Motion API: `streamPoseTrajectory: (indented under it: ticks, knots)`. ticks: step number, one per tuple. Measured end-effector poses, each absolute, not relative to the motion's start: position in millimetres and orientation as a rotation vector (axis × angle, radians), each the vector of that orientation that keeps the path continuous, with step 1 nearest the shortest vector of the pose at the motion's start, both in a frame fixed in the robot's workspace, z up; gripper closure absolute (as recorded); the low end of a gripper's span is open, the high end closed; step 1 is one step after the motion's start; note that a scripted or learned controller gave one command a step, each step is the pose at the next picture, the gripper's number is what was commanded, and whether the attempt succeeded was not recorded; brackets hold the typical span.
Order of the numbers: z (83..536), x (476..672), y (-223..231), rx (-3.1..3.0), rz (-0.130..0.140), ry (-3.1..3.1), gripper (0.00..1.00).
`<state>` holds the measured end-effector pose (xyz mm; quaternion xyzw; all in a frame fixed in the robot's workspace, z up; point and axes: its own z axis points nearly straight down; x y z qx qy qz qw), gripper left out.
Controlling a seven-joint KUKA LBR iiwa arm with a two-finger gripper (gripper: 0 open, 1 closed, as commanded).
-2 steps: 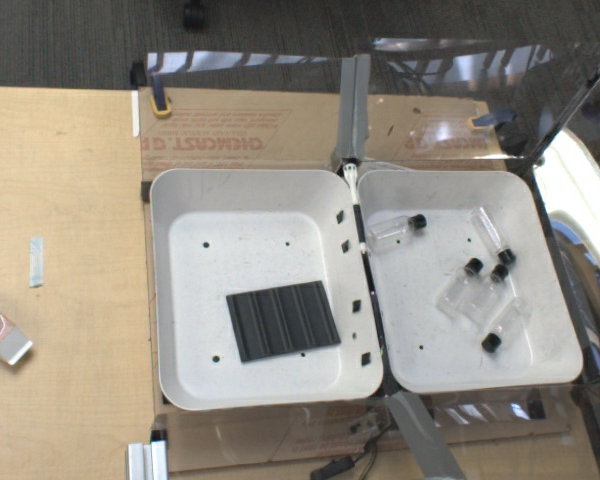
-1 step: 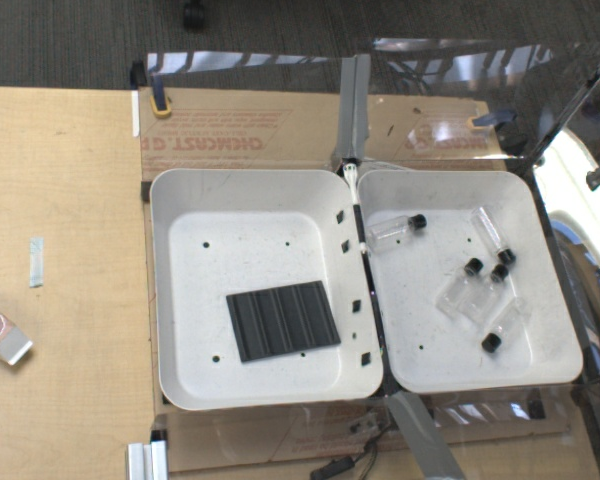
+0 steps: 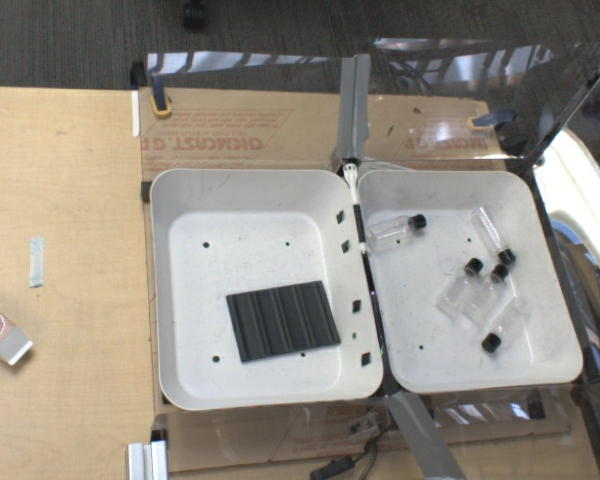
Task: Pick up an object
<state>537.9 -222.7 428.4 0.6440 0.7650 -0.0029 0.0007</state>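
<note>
Nearest the camera, on the bare bench left of the bins, lies a small packet [image 3: 2, 333], with a pale strip [image 3: 36, 262] a little beyond it. In the left bin [image 3: 180, 368] a black ribbed mat [image 3: 285, 321] lies flat on the floor, slightly askew. The right bin [image 3: 550, 363] holds the small things: a clear vial [image 3: 505, 320] with its black cap towards the near wall, a clear plastic piece [image 3: 462, 298] just beside it, then a cluster of three black caps [image 3: 501, 273], and further back two more vials, one [image 3: 485, 226] near the right wall and one [image 3: 398, 228] by the divider. Beyond the bins lies printed cardboard [image 3: 240, 133]. Everything rests on a bin floor, so by my reading the pick is not yet begun: choosing, descending, closing and lifting all remain. The gripper's state I cannot tell.
</note>
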Motion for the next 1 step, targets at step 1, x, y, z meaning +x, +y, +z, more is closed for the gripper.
streamPoseTrajectory:
  ticks: [1]
  knots:
    - [440.5, 604.6, -220.3, 1.932, -0.003, 2.477, 1.0]
